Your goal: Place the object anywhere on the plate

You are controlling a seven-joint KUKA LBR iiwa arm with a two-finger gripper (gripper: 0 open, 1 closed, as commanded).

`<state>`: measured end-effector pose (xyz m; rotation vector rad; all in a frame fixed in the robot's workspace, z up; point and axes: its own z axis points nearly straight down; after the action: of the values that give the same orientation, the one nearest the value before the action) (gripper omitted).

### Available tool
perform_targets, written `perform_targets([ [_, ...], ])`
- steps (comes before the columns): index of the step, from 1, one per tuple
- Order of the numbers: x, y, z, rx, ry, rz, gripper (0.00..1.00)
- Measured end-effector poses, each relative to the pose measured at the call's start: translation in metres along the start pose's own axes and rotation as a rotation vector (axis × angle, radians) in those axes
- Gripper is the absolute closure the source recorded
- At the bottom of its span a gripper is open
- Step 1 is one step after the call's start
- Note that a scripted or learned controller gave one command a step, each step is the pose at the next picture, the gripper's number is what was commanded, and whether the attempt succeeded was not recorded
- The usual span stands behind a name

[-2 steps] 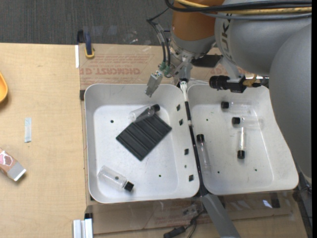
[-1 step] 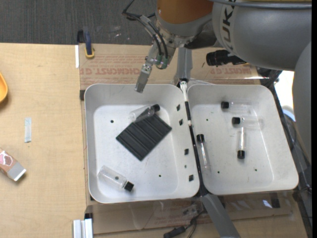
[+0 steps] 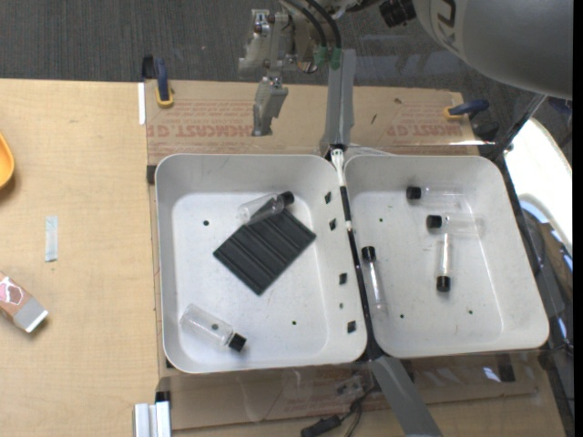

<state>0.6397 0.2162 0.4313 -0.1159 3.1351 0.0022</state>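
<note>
A dark ribbed square plate (image 3: 264, 248) lies tilted in the middle of the left bin (image 3: 166, 244). A clear vial with a black cap (image 3: 266, 207) lies at the plate's upper edge, touching or slightly overlapping it. A second clear capped vial (image 3: 211, 328) lies on the bin floor near the front left corner, apart from the plate. My gripper (image 3: 263, 127) hangs above the cardboard behind the left bin's back rim, well away from the plate and both vials, with nothing seen in it.
The right bin (image 3: 528, 271) holds several clear black-capped vials, such as one (image 3: 444, 264) near its middle and one (image 3: 370, 276) by the shared wall. A grey upright bar (image 3: 340, 98) stands behind the bins' joint. Small items (image 3: 20, 303) lie on the bench at far left.
</note>
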Motion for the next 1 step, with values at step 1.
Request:
perform_targets([
  [1,-0.0017,0.0118,0.0611,-0.001,0.002,-0.426,0.00],
])
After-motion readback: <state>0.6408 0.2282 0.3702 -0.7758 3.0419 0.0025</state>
